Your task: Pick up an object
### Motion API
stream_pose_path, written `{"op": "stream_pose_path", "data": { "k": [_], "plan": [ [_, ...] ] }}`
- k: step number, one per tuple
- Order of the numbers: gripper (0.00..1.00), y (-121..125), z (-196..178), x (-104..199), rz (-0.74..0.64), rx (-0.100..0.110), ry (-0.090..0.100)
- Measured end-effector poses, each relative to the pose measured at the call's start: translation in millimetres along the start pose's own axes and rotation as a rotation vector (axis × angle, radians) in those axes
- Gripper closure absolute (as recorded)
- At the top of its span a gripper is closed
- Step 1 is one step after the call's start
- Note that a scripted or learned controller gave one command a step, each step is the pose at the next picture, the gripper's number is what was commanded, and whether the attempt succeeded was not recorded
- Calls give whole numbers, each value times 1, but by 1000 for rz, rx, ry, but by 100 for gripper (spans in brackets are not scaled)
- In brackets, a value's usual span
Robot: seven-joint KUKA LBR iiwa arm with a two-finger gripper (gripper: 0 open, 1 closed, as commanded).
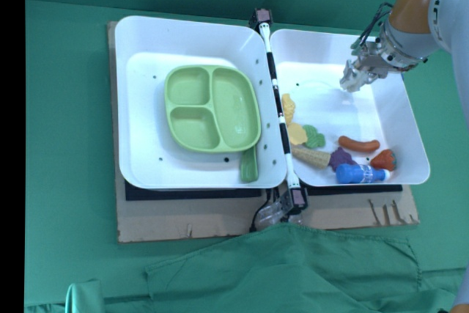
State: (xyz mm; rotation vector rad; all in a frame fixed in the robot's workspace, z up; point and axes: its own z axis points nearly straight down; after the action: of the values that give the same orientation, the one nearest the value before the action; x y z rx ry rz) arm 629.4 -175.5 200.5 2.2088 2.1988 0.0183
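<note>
My gripper hangs over the back right part of the right bin, above bare white floor. Nothing shows between its fingers. Toys lie toward the bin's front: a red sausage, a strawberry, a blue bottle, a purple star-shaped piece, an ice-cream cone, a green piece and yellow pieces along the left wall. The nearest toy, the sausage, lies well in front of the gripper.
The left bin holds a light green divided plate and a green utensil at its front right. A striped divider bar runs between the bins. Green cloth lies in front of the bench.
</note>
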Motion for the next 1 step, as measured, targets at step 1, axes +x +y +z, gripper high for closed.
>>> {"op": "stream_pose_path", "data": {
  "k": [1],
  "plan": [
    [100,76,-42,22,-7,11,6]
  ]
}}
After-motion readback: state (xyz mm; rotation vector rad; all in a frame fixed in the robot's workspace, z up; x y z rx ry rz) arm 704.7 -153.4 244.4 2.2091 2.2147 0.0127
